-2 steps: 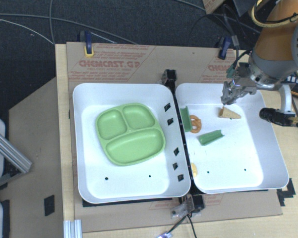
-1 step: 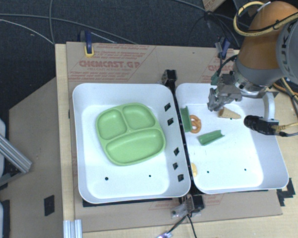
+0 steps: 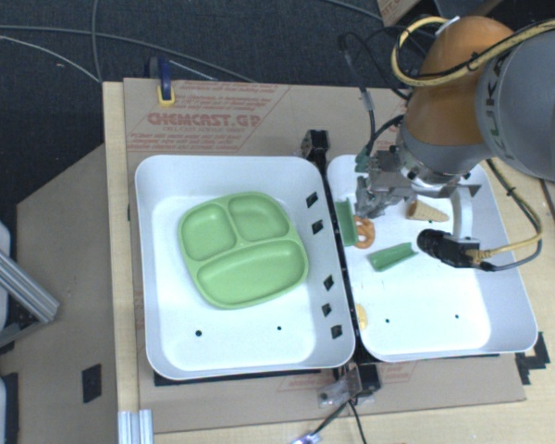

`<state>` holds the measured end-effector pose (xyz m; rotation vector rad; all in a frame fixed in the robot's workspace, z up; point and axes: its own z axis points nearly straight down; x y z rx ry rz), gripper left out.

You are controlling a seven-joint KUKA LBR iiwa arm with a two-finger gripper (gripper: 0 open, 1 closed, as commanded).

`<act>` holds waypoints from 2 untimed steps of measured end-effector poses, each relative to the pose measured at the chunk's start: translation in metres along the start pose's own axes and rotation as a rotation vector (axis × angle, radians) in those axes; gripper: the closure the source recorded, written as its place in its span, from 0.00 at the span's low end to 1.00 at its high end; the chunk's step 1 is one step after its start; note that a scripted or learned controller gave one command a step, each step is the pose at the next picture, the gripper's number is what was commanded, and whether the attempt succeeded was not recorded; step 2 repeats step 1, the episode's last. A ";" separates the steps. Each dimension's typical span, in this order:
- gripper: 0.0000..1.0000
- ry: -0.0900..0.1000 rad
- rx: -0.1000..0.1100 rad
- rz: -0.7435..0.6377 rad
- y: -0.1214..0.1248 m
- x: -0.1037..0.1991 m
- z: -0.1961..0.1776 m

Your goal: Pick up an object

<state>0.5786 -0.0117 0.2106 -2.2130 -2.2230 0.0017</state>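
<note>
End effector (image 3: pixel 368 203) low in right bin (image 3: pixel 462 326), above orange ring (image 3: pixel 363 234).

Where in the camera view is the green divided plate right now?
The green divided plate lies flat in the left white bin, near its middle, across the divider from the gripper in the right bin.

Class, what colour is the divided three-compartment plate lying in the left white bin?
Light green; the divided plate shows clearly in the camera view.
</note>
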 end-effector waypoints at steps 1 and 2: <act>1.00 -0.001 0.000 0.002 -0.021 0.056 0.004; 1.00 -0.001 0.000 0.002 -0.021 0.056 0.004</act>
